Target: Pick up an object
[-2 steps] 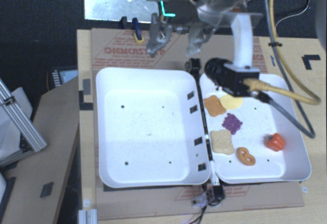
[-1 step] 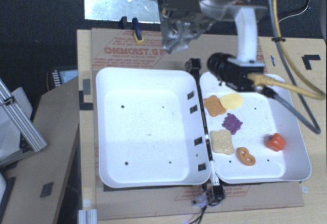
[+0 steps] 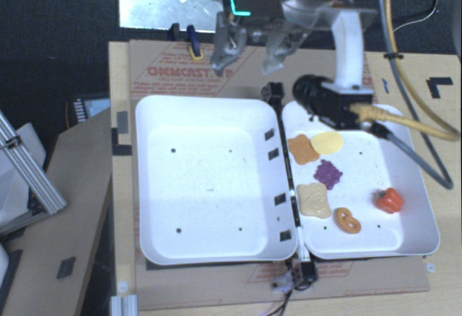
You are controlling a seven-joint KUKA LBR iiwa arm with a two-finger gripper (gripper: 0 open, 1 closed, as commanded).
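While its 2 fingers hang spread and empty, the end effector (image 3: 247, 58) hovers behind the bins, well apart from the red pepper (image 3: 389, 200), likely before descending.

You see two bins of smooth white plastic, the left bin (image 3: 209, 185) faintly speckled and the right bin (image 3: 411, 228) with a soft sheen. Under them the board (image 3: 173, 73) looks like matt brown cardboard with red print. The gripper (image 3: 249, 58) looks like dull grey metal. The red pepper (image 3: 390, 200) looks glossy, the purple piece (image 3: 329, 174) rough, and the bread slice (image 3: 314, 200) matt.
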